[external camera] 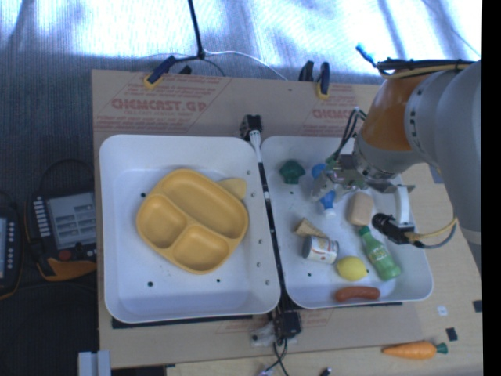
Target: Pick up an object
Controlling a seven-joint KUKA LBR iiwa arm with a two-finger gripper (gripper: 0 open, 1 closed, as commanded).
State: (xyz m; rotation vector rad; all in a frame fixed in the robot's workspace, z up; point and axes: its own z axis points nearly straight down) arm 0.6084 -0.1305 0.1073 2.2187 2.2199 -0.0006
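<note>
The table (156,100) is a brown board printed with red lettering, standing on a dark grey carpeted floor (47,108) streaked with pale light along the top. Clamps (160,70) grip the board's far edge, and a thin black pole (192,14) rises from there. Two white bins sit on it side by side. The left bin (125,288) holds a yellow divided plate (192,219). The grey arm (446,124) with its orange band reaches in over the right bin (411,284), its gripper (344,175) low at the bin's far middle; whether the fingers are wide or narrow I cannot tell. Just beside the gripper lie a dark green piece (293,171), small blue pieces (327,202) and a tan block (360,208). Nearer the front are a green bottle (380,254), a white cup (321,249), a lemon (351,269), a cone-shaped piece (308,228) and a sausage (358,294). A toy carrot (413,350) lies on the table outside the bins. Grey electronics (66,219) sit on the floor to the left.
</note>
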